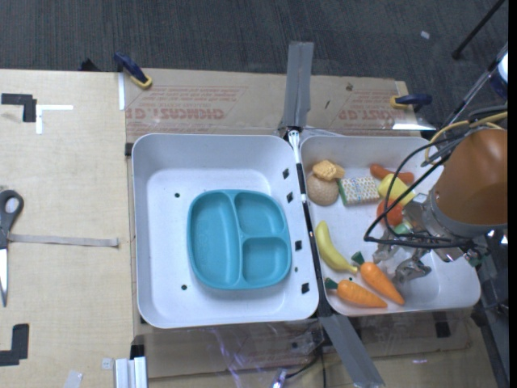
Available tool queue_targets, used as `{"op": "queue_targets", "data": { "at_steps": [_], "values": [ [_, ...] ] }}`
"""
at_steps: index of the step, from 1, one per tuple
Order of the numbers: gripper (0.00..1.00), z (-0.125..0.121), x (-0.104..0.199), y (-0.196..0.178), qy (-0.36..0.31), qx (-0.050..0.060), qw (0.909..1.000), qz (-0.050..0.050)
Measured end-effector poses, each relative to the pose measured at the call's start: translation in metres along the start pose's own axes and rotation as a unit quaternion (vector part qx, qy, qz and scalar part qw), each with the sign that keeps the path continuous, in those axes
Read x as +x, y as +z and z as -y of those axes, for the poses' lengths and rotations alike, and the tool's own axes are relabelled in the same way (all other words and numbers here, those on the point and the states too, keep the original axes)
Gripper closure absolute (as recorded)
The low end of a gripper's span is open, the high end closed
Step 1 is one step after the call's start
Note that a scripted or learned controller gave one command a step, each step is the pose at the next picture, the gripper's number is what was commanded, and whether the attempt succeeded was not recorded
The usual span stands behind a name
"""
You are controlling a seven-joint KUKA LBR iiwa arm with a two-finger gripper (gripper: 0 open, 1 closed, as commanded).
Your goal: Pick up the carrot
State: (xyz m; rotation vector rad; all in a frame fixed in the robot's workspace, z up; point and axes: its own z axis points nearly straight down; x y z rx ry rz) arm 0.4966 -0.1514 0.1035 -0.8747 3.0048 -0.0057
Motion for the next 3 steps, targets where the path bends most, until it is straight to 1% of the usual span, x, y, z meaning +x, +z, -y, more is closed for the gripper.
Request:
{"op": "queue_targets", "data": {
  "at_steps": [1, 2, 3],
  "values": [
    [0.0, 0.0, 0.0, 0.0, 0.0, 0.0, 1.0, 0.0],
    [0.0, -0.031, -0.017, 0.007, 0.071, 0.0, 0.9975, -0.003],
    [0.0, -0.04, -0.022, 0.006, 0.138, 0.007, 0.9905, 0.001]
  ]
}}
